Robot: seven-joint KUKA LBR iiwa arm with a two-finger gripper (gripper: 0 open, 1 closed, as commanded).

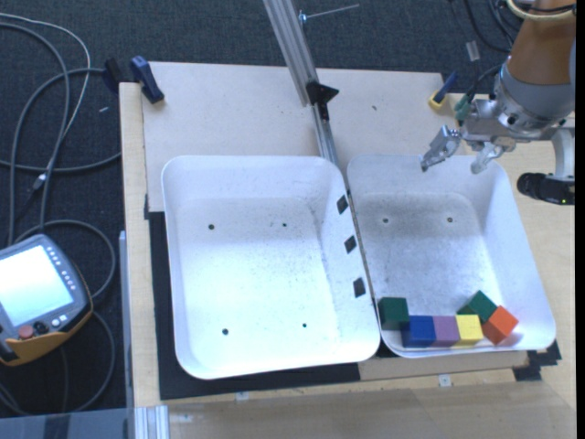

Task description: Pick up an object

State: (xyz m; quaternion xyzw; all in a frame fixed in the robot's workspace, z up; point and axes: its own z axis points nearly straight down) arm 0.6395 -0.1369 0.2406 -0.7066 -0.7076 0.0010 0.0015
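Several small blocks lie in a row along the near edge of the right bin: a dark green one, a blue one, a purple one, a yellow one, an orange one, and a second green one just behind. My gripper hangs over the far edge of the right bin, well away from the blocks. Its two fingers are spread apart and hold nothing.
The left bin stands beside the right one. A metal pole slants down to the gap between the bins. A teach pendant and cables lie on the floor at left. A blue clamp sits at the bench's far left corner.
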